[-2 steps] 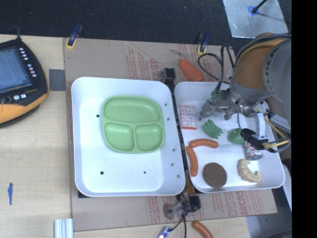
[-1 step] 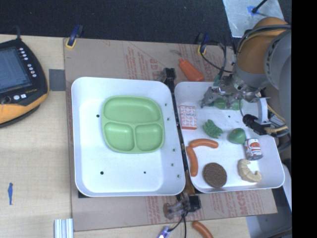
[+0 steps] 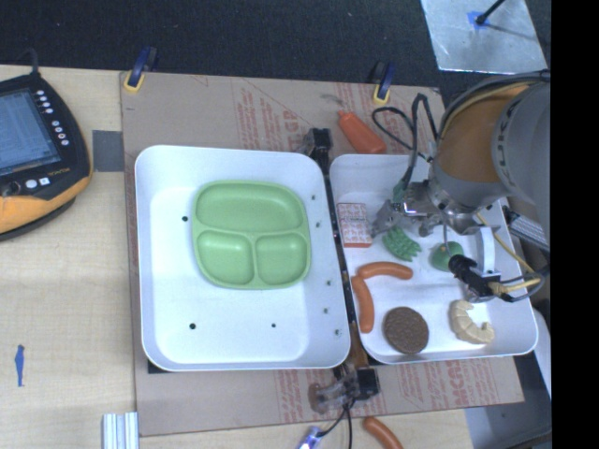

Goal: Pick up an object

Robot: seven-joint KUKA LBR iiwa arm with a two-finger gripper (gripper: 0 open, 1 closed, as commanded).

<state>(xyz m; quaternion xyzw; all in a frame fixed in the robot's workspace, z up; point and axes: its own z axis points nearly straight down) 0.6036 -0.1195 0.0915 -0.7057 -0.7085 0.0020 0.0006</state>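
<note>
Gripper (image 3: 423, 215) is hanging low over the back of the right bin (image 3: 440, 293). From this angle you can't tell whether it's open or closed, since the wrist hides that. Closest thing is the green toy (image 3: 401, 243), just beside it, so that's probably your target. Further out are two sausages (image 3: 384, 271), a cookie (image 3: 406, 329) and a croissant (image 3: 471, 322), all loose and spread apart, I'd guess so each is easy to grab. The left bin (image 3: 159, 335) holds a green plate (image 3: 251, 234).
</note>
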